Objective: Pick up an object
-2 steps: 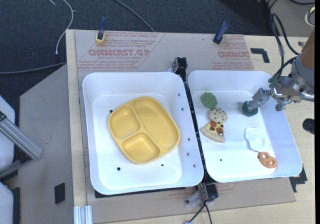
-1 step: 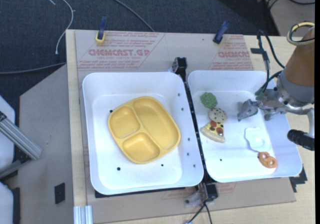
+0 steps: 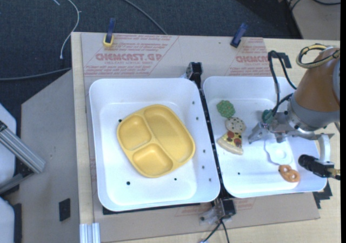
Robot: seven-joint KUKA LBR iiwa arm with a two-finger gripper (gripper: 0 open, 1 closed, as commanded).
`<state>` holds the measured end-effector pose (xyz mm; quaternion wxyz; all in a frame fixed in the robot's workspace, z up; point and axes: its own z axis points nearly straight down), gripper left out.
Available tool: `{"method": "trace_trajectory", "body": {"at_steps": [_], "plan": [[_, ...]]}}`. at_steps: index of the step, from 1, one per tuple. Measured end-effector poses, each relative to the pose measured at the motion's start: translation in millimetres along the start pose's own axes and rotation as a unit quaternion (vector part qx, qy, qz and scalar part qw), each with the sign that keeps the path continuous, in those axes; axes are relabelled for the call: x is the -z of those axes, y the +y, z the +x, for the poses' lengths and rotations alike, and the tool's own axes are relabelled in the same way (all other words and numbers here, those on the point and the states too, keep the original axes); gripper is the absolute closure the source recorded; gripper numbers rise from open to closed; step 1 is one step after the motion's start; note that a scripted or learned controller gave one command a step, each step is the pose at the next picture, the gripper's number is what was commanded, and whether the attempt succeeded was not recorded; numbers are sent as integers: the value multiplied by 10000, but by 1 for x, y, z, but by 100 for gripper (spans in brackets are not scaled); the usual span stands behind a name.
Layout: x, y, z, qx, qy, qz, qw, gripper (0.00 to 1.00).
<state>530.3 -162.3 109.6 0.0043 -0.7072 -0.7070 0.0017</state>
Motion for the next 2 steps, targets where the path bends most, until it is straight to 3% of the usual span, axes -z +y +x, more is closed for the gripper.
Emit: {"method": "trace_trajectory", "body": {"at_steps": [1,2], "plan": [[15,3,0,2,-11,-48,10000,100],[60,-2,-3,3,-26,-67,10000,100]]}}
